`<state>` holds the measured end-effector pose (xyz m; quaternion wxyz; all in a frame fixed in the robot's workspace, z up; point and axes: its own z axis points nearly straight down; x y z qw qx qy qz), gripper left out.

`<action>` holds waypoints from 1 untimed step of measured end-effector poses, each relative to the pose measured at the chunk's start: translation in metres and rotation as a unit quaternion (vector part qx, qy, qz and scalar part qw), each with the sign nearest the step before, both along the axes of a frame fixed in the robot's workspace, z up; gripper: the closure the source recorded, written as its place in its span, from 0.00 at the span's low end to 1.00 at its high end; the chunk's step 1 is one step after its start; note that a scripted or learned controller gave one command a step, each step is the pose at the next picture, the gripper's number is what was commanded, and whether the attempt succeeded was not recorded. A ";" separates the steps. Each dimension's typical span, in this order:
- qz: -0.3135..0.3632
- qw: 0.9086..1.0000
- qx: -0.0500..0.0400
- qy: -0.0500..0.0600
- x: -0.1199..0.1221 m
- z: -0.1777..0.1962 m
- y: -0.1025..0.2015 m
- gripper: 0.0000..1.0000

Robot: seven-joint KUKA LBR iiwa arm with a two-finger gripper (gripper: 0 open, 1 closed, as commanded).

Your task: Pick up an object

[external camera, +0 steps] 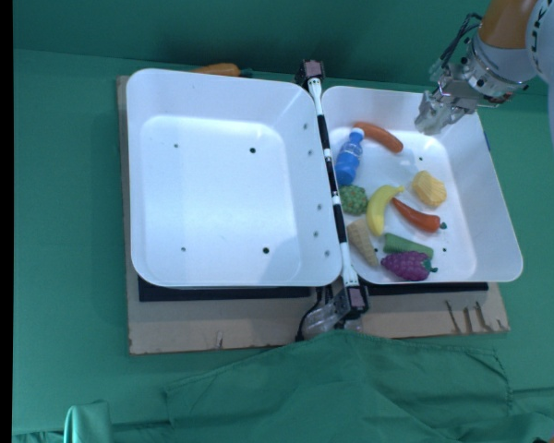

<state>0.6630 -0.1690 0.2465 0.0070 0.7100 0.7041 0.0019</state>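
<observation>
Camera view is showing the pincer hovering over the right bin's far edge; its state cannot be told. Nearest sausage is lying just beside; descending straight should be helping.

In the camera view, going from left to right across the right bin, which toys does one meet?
Blue plastic bottle → yellow toy banana → purple toy grape bunch → yellow toy lump.

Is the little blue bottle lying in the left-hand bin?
No, the blue bottle lies in the right bin, close to the divider among the toy foods.
</observation>
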 end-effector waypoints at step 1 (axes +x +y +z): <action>0.002 1.000 0.002 0.004 -0.001 -0.004 0.005 0.00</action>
